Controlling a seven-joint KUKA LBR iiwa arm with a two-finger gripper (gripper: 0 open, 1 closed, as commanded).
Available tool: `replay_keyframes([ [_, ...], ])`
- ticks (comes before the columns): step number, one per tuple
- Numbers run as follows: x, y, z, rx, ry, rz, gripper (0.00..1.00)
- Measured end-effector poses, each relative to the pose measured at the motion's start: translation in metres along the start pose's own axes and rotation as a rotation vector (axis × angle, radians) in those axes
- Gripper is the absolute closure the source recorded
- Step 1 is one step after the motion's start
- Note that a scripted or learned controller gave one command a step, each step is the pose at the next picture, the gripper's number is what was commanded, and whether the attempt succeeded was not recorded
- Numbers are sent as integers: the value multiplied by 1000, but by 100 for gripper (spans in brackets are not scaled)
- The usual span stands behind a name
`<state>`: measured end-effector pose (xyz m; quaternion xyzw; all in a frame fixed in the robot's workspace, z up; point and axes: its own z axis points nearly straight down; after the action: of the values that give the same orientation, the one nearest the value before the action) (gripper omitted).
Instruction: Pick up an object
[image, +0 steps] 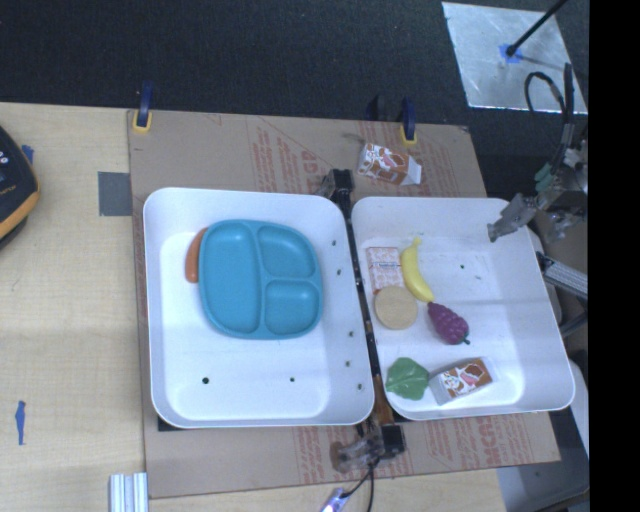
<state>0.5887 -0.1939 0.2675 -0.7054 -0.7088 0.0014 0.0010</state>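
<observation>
- Hovering over the right bin's (520, 300) far right corner, the jaws (503, 225) grasp nothing (whether parted or closed, I cannot tell).
- Nearest thing, a banana (416, 271), lies well apart to their left, beside a round cracker (396, 308) and purple eggplant (448, 323).

A: What can't you make out?
B: The hand (508, 218) sits at the right edge, small and grey; its fingers blur together, and the arm behind is cut off.
A: In the bins?
B: An orange thing (192, 256) is mostly hidden under the blue tray (262, 278). Print on the small carton (461, 381) is too small to read.
A: Elsewhere?
B: A black-and-yellow object (14, 190) is cropped by the worktop's left edge.
</observation>
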Motion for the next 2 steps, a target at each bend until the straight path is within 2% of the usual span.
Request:
replay_keyframes([
  [1, 63, -7, 160, 4, 1, -2, 0],
  [2, 89, 39, 171, -6, -3, -1, 0],
])
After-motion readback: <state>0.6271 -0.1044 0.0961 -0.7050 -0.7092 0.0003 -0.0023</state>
